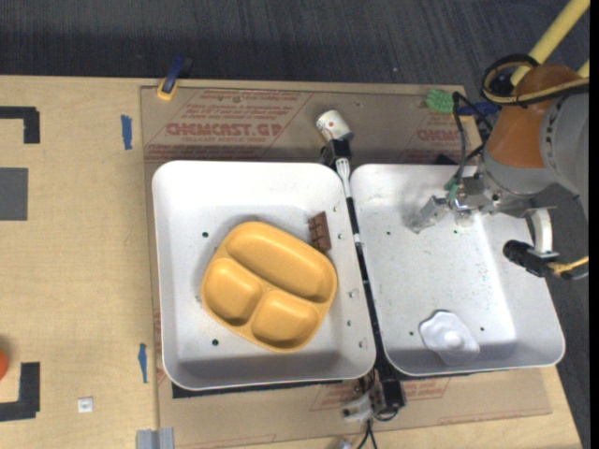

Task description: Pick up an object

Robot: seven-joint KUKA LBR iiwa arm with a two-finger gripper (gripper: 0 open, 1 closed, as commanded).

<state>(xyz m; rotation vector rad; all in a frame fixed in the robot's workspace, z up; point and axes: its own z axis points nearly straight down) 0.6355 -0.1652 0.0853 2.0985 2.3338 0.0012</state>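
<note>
A: Where's the gripper (426, 213)?
B: Low over the right bin (524, 344), near its far end. Whether it is spread or pinched I cannot tell.
A: And the things?
B: A yellow divided tray (270, 285) lies in the left bin (178, 251); a small white piece (446, 335) lies in the right bin's near end.

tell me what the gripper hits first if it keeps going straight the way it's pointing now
The gripper points toward the view's left, low over the right bin. Continuing that way, it would probably meet the raised rim between the two bins first, though height is hard to judge from one view.
</note>
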